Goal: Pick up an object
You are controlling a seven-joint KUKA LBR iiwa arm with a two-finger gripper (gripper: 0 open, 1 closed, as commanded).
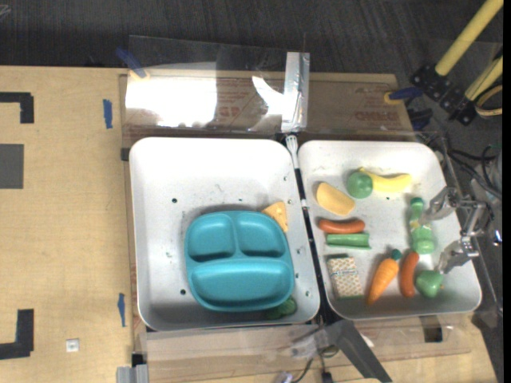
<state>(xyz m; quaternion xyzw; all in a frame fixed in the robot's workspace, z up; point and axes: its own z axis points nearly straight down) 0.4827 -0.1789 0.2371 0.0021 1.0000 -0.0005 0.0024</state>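
Observation:
My gripper [447, 232] stands open over the right side of the right bin [383, 156], one metal finger [438, 205] farther back and the other nearer the front. Nothing is held between them. Just left of the gripper lie small green pieces [421, 238]; a green round toy [429, 283] sits by the front finger. Further left are a red pepper [409, 273], a carrot [383, 278], a patterned block [344, 276], a red sausage [342, 226], a green bean [349, 241], an orange-yellow piece [335, 199], a green ball [360, 184] and a banana [389, 183].
The left bin [160, 214] holds a teal divided plate [238, 259], a yellow wedge [277, 214] at the plate's back right, and a dark green item [281, 309] half hidden under its front edge. A clear plastic sheet [207, 94] lies behind the bins.

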